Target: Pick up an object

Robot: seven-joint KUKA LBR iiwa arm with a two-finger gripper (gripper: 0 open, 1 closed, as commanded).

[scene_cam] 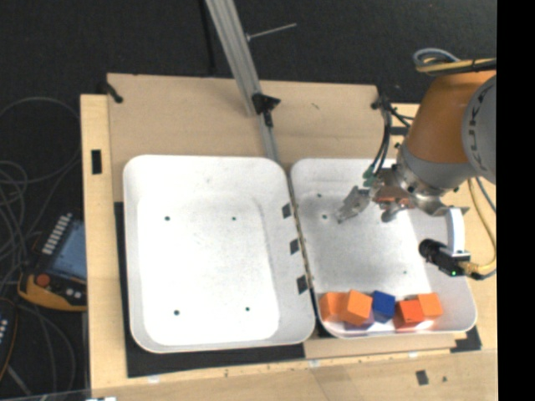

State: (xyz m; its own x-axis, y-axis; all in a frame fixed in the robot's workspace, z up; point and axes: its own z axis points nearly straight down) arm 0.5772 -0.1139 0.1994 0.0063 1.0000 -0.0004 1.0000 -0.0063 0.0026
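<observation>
my gripper (368, 205) spread wide, holding nothing, over bare middle of right bin (334, 174). blocks, two orange (347, 306) (416, 309) and one blue (383, 303), crowd near wall. i fear straight descent meets bare floor; packed blocks jam fingers.

Landmark: shallow white plastic right bin (368, 249). Shallow white plastic left bin (209, 249) lies just beside it on its left, rims touching along the middle seam. Both rest on the pale wooden bench (209, 115).

Inside the right bin, along its near wall, a row: orange block (347, 306) nearest the seam, small blue block (383, 304) to its right, second orange block (416, 309) furthest right.

Two-finger metal gripper (368, 205) hangs above the bin's far half, well apart from the row.

Grey metal pole (238, 53) rises behind the seam.
</observation>
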